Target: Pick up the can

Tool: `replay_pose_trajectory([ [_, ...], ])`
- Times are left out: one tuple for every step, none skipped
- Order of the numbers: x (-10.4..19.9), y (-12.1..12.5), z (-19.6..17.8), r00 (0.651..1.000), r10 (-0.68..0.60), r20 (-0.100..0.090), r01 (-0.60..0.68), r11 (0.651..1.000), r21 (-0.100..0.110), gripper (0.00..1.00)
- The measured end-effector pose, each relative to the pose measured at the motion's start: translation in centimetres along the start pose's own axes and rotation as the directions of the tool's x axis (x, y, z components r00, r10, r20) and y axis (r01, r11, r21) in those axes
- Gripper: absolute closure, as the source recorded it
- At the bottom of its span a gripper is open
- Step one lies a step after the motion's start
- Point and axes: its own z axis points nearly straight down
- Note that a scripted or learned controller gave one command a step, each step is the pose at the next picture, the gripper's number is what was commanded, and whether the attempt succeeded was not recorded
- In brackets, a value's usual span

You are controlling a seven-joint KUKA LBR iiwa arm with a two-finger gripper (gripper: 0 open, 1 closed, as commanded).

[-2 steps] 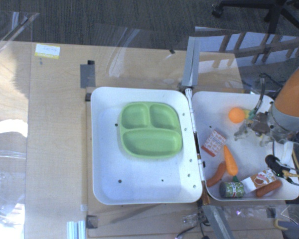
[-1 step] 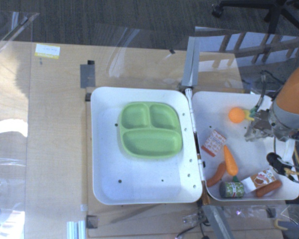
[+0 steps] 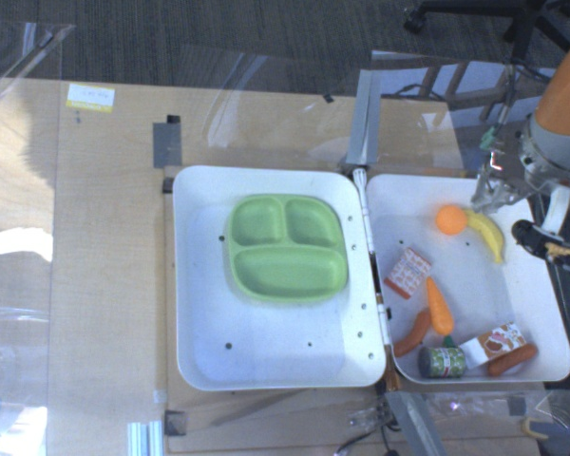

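The can (image 3: 444,361) is small, with a green label, and lies on its side at the front edge of the right bin (image 3: 541,283). It rests between a brown sausage (image 3: 413,332) and a white and orange carton (image 3: 494,344). My gripper (image 3: 494,196) hangs at the far side of the same bin, over the top end of the banana (image 3: 491,235) and just right of the orange ball (image 3: 450,219). It is well away from the can and nothing shows in its grasp.
The right bin also holds a small red and white box (image 3: 408,273), a carrot (image 3: 439,307) and a second sausage (image 3: 513,359). A green divided plate (image 3: 287,248) sits in the left bin (image 3: 266,350). A metal divider (image 3: 370,255) separates the bins.
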Motion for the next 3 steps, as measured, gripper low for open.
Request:
replay_pose_trajectory([
  [7.7, 3.1, -5.2, 0.985, -0.171, 0.0, 0.171, 0.985, -0.003, 1.0],
  [1.0, 5.5, -6.2, 0.884, -0.468, 0.002, 0.468, 0.884, -0.004, 1.0],
  [3.0, -5.1, -2.5, 0.901, -0.433, -0.002, 0.433, 0.901, 0.002, 1.0],
])
